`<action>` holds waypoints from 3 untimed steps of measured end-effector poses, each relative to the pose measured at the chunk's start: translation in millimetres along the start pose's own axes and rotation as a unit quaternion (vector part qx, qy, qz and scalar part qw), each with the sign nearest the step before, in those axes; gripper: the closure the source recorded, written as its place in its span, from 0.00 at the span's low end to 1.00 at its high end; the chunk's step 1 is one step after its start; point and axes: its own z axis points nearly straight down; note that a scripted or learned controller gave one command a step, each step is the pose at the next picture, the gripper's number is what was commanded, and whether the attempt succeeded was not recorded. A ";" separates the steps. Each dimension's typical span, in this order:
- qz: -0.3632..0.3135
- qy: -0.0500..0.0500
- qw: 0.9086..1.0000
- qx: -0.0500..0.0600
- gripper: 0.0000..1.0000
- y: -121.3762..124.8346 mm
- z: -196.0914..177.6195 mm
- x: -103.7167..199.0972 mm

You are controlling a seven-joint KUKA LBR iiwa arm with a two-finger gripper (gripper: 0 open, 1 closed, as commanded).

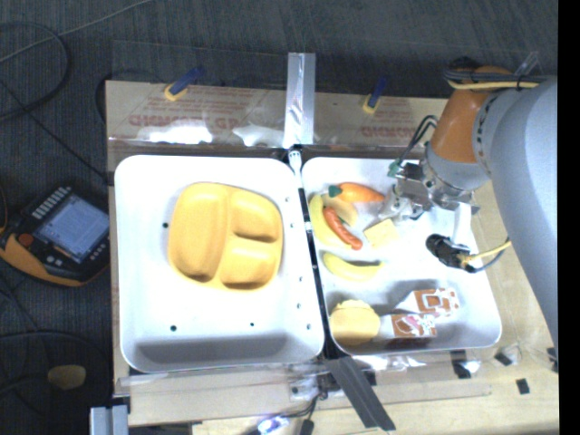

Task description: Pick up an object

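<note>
Toy food is gathered in the right bin [489, 320]: an orange carrot [359, 191] at the upper left, a red-orange chilli-shaped piece [342, 229] just below it, a pale yellow wedge [380, 234] beside that, a banana [351, 265] nearer the middle, a round yellow bun-like piece [353, 322] at the lower left, and a small printed carton [424, 314] along the lower edge. The left bin [136, 333] is occupied by a yellow compartment tray [225, 234] lying well apart from the food. The gripper [405, 198] is positioned over the upper part of the right bin, near the carrot and just above the wedge. Whether the jaws are open or closed cannot be told, and nothing is seen held between them. Both bins are carried side by side on the worktop [127, 98].
</note>
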 end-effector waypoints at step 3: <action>-0.052 0.000 0.999 0.002 0.00 14.1 -177.5 96.8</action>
